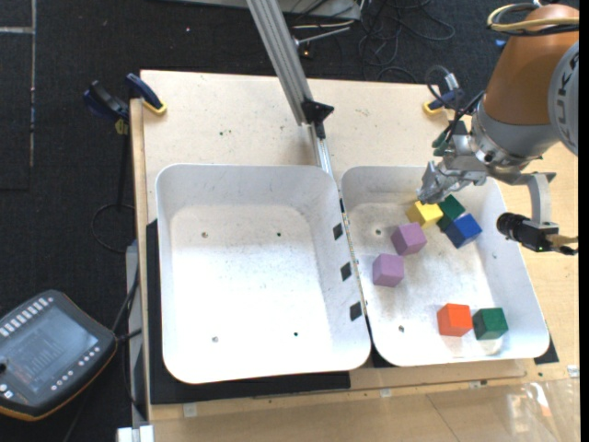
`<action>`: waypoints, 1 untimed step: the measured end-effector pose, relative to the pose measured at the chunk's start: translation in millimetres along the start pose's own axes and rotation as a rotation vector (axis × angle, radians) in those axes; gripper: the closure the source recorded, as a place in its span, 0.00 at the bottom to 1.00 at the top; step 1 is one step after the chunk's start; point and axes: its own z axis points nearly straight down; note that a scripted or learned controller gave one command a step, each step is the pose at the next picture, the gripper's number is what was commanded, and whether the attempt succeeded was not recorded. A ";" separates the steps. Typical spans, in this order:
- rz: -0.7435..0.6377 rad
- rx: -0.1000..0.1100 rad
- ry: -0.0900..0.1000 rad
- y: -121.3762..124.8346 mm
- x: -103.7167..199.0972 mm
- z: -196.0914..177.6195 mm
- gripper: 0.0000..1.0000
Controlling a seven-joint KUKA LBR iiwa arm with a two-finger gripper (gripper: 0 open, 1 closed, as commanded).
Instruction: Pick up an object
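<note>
In the right bin: the gripper (434,191) hangs low near the far wall, its tip just above the yellow cube (427,213); whether it is spread or pressed together I cannot tell, for the view is too small and slanted there
Arm: grey wrist under the orange band (529,72), reaching in from the right; it covers part of the bin's far right corner
Nearest things: the yellow cube sits touching a dark green cube (451,207), with a blue cube (463,229) just beside that; the three form a tight cluster
Further out: two purple cubes (408,238) lie near the bin's middle, one nearer the camera than the other; an orange cube (454,319) and a green cube (490,321) stand side by side at the near right
Left bin (184,191): white, speckled floor
Progress: nothing is seen lifted; every cube rests on the right bin (368,187) floor; by my judgement the approach to the yellow cube is under way, and closing, grasping and raising are all left
</note>
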 end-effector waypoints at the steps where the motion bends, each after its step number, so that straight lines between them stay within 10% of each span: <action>1: 0.000 -0.002 0.000 8.9 53.2 -8.8 1.00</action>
